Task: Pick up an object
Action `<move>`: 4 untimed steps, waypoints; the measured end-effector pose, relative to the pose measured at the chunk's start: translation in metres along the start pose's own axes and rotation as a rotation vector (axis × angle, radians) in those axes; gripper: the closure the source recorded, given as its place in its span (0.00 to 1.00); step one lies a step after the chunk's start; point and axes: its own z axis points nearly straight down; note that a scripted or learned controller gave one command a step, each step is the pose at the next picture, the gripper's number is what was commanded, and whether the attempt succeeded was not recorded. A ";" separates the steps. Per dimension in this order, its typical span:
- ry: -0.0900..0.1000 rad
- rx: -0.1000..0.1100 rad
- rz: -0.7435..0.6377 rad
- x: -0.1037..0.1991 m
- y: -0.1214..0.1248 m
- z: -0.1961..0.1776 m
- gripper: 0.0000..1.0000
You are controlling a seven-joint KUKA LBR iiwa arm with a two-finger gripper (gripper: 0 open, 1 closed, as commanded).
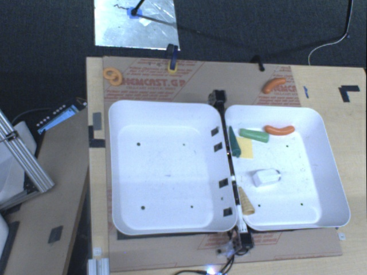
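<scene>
The right bin (327,171) holds several small objects. An orange sausage (278,130) lies near its back, with a green cucumber-like piece (253,134) just left of it. A yellow square (245,148) sits below that, and a dark green strip (234,141) leans along the bin's left wall. A white block (266,177) rests near the middle. A tan cone (245,200) lies by the front left wall.
The left bin (166,171) stands beside the right one, joined by black clips. On the cardboard bench lie an orange sausage (274,85), a pretzel shape (113,75) and a yellow-blue clamp (171,58). A cable runs at the upper right.
</scene>
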 end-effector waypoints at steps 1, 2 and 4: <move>0.000 0.000 -0.003 -0.071 0.011 0.000 1.00; 0.002 0.001 -0.008 -0.067 -0.013 0.000 1.00; 0.002 0.001 -0.012 -0.067 -0.012 0.000 1.00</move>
